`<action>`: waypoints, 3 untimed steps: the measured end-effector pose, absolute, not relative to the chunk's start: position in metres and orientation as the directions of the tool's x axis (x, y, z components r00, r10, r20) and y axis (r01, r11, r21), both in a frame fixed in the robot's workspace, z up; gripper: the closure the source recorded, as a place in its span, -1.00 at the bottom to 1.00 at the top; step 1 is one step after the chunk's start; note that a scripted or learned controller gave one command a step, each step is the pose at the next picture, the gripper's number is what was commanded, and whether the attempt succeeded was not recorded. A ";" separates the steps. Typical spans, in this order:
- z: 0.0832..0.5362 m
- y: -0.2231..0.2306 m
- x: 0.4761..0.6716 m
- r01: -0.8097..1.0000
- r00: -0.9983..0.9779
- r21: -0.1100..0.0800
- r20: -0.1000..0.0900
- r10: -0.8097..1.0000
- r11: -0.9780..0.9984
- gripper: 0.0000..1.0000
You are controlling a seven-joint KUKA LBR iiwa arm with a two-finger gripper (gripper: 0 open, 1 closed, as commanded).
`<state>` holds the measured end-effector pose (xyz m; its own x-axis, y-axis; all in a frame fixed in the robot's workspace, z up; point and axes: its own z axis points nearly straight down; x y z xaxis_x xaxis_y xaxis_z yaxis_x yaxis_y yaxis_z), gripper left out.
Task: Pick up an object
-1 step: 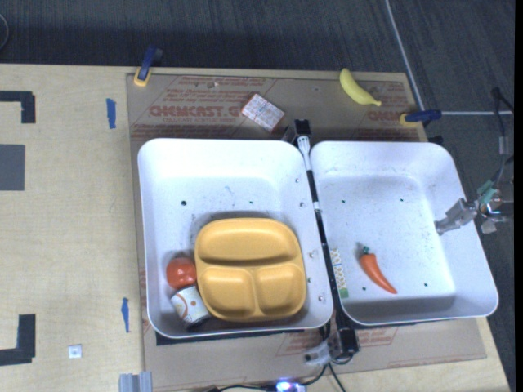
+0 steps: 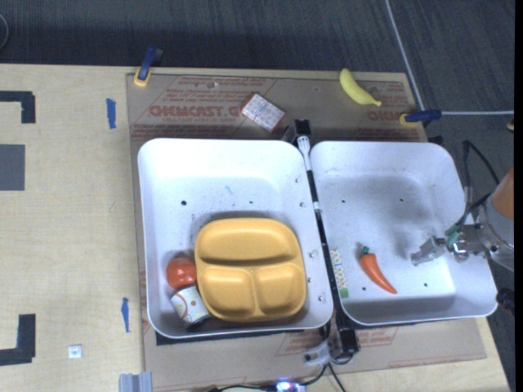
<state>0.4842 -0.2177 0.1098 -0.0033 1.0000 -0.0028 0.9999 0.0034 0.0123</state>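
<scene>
An orange toy carrot (image 2: pixel 376 271) with a green top lies in the right bin (image 2: pixel 384 178), near its front left. My gripper (image 2: pixel 427 251) hangs low over the same bin by its right wall, about a hand's width to the right of the carrot and apart from it. In the left bin (image 2: pixel 212 166) a yellow compartment tray (image 2: pixel 249 268) sits at the front. A red ball-like toy (image 2: pixel 181 272) and a small white and orange can (image 2: pixel 189 305) are tucked against the tray's left side.
A yellow banana (image 2: pixel 358 88) and a small patterned box (image 2: pixel 261 111) lie on the cardboard behind the bins. Blue clamps (image 2: pixel 147 64) hold the board at its back corners. A cable runs along the ridge between the bins.
</scene>
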 end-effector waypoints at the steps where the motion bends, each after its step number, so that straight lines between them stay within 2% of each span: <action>1: 0.103 -0.199 0.487 0.999 0.007 0.036 -0.032 0.999 -0.006 -1.00; 2: 0.113 -0.199 0.488 0.999 0.007 0.040 -0.035 0.999 -0.006 1.00; 3: 0.222 -0.132 0.524 1.000 -0.002 0.002 0.000 1.000 0.002 1.00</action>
<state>0.5245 -0.1317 0.2223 -0.0016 1.0000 0.0002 1.0000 0.0016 0.0018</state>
